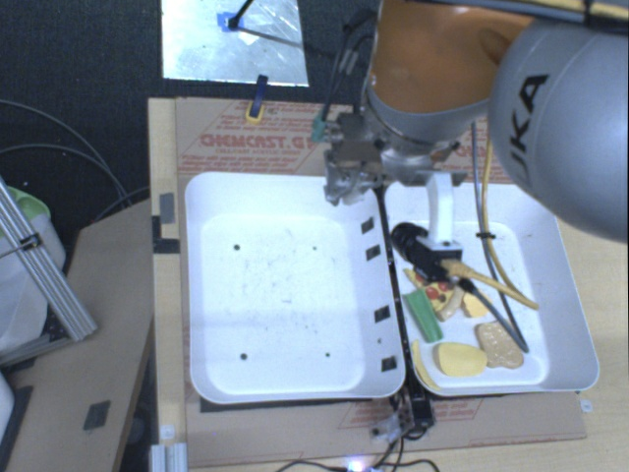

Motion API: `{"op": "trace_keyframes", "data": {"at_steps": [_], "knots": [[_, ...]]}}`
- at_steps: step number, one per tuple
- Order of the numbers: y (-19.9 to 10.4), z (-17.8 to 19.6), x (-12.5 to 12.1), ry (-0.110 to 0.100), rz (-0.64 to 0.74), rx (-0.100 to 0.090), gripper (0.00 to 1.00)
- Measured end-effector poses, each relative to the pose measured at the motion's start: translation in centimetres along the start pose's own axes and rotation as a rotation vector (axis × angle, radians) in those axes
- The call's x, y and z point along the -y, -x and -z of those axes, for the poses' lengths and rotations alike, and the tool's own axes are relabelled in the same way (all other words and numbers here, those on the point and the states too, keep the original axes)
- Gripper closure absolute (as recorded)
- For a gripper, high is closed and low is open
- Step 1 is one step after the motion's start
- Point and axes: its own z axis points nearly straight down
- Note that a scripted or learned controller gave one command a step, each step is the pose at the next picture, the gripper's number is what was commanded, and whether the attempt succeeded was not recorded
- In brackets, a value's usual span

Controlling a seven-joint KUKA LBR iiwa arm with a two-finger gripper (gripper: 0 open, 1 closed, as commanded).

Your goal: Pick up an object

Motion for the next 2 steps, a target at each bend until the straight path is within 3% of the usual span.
{"op": "trace_keyframes", "data": {"at_steps": [1,2], "knots": [[4.4,13.3,2.3,-0.002,-0.007,0.003,1.00],[2.4,-0.6,2.5,-0.030,-0.007,0.010,1.00]]}}
